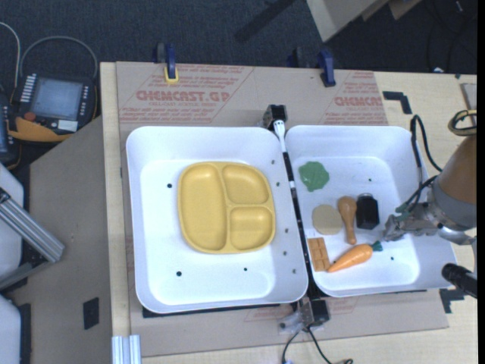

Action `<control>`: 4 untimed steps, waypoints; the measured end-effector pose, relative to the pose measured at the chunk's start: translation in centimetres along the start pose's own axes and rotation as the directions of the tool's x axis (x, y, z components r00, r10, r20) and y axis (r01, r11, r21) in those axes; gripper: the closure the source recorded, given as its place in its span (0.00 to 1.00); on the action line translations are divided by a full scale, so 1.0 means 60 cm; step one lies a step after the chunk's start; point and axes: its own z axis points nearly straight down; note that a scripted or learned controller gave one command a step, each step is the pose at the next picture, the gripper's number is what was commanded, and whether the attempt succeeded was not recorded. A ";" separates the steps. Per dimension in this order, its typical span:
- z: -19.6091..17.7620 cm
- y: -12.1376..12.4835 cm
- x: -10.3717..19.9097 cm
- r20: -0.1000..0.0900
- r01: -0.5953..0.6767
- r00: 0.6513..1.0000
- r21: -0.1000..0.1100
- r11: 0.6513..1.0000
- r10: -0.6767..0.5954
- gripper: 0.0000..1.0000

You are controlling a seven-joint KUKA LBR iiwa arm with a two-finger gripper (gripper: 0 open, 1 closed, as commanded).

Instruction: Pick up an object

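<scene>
Over on the left, the left bin (144,203) held a yellow divided plate (226,206), well out of play. Across the divide, the right bin (394,139) carried a green scrap (313,176), a tan disc (327,218), a wooden pestle-like piece (348,217), a black block (367,211), a waffle-patterned biscuit (318,254) and the toy carrot (351,258). The carrot lay slanted, leafy tip up-right, pointing straight at the hand (397,226). The hand hovered just right of that tip, low in the bin; whether it was parted or closed, I could not tell. Likely target: the carrot, nearest thing, just to its lower left.
</scene>
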 end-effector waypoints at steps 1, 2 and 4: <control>-0.076 0.014 -0.002 0.002 0.002 1.000 -0.006 1.000 -0.002 1.00; -0.148 0.016 -0.002 0.003 0.002 1.000 -0.006 1.000 -0.002 1.00; -0.333 0.034 -0.010 0.003 0.002 1.000 -0.007 1.000 -0.002 1.00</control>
